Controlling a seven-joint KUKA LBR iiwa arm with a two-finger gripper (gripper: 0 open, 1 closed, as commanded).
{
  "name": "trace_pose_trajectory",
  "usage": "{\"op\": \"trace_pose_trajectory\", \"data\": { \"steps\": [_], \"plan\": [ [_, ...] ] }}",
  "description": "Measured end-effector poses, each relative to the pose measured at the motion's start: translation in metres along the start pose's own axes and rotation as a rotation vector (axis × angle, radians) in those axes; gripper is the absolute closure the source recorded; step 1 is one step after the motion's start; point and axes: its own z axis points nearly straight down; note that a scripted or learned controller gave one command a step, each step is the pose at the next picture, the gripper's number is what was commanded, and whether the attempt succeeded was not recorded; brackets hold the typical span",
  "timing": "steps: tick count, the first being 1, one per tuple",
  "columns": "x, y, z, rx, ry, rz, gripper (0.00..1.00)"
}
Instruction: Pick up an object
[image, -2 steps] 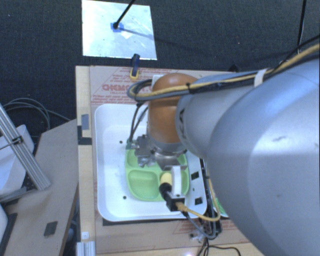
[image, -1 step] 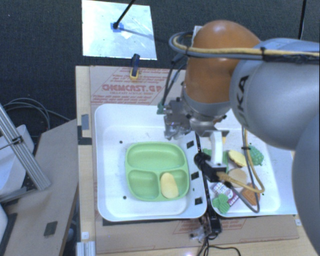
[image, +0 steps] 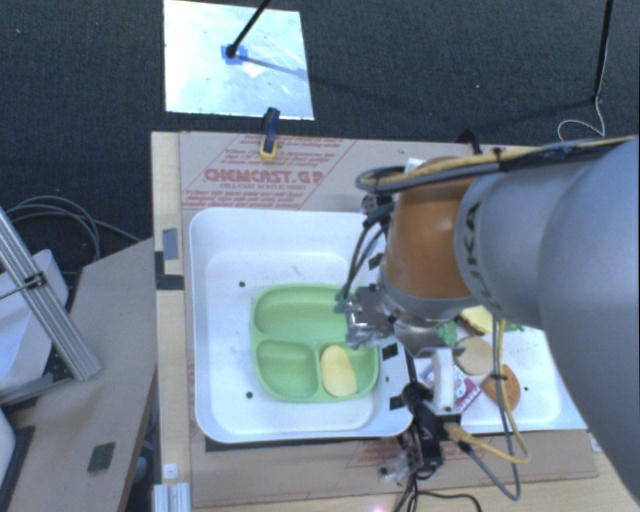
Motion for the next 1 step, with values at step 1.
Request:
{"op": "trace_pose_trajectory", "data": {
  "steps": [1],
  "plan": [
    [-0.1749,-0.0005,0.0133,-0.012,-0.003,0.012,1.0]
  ]
}}
